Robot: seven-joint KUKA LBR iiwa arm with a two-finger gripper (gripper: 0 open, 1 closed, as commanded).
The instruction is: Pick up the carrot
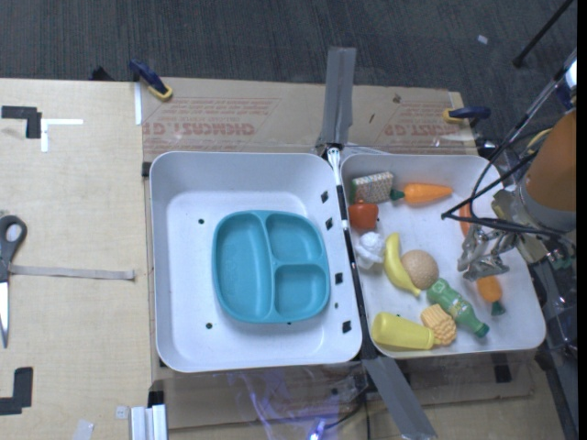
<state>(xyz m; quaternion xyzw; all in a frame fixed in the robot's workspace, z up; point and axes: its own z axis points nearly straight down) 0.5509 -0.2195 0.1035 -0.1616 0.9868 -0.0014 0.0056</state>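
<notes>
The carrot (425, 192) lies at the far end of the right bin (514, 342), just beside a grey ridged block (373, 187), orange body pointing right. The gripper (481, 262) hangs over the right side of that same bin, well apart from the carrot, and whether its claw is spread or pressed together cannot be told. A second small orange piece (490, 289) sits just below the gripper. The left bin (174, 246) holds 1 teal divided plate (271, 266). A banana (396, 264) lies mid-bin.

Orange carrot (426, 192), right bin's far side
</notes>
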